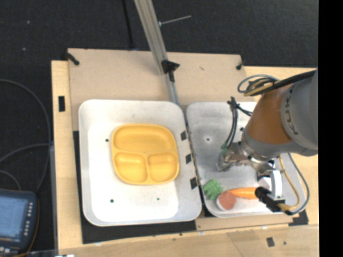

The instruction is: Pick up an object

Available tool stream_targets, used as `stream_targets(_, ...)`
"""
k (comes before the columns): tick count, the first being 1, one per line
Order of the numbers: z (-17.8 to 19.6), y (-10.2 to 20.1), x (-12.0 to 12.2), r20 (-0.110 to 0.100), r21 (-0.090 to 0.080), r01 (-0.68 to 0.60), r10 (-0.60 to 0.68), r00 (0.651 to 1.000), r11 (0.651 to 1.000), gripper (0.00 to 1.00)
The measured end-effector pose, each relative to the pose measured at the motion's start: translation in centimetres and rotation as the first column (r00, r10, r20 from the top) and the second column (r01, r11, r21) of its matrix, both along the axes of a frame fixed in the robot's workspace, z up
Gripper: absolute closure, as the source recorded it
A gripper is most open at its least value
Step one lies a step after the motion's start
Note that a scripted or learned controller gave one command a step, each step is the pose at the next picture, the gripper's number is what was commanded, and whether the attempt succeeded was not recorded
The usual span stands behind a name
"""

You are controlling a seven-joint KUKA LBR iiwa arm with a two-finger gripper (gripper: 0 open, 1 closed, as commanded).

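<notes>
the carrot (pixel 245 193) lies near the front of the right bin (pixel 206 125), by a red ball (pixel 227 199) and green toy (pixel 213 188). the end effector (pixel 234 159) hangs just behind them; i cannot tell its state. it should come straight down on one toy.

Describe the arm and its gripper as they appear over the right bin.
The arm is a thick grey cylinder with a broad orange band above the wrist. Dark cables loop along it and down to the gripper, a small grey metal assembly. Black and white fittings sit beside the wrist.
</notes>
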State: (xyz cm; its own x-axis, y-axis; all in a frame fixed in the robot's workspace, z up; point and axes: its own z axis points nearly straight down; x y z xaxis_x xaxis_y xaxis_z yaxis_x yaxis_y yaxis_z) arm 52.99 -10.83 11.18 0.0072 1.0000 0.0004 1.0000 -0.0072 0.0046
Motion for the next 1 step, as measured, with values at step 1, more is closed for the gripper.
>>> stream_targets(1, 5.35, -0.53, 1.17, 0.003, -0.002, -0.010, 0.010, 1.000, 1.000, 1.00)
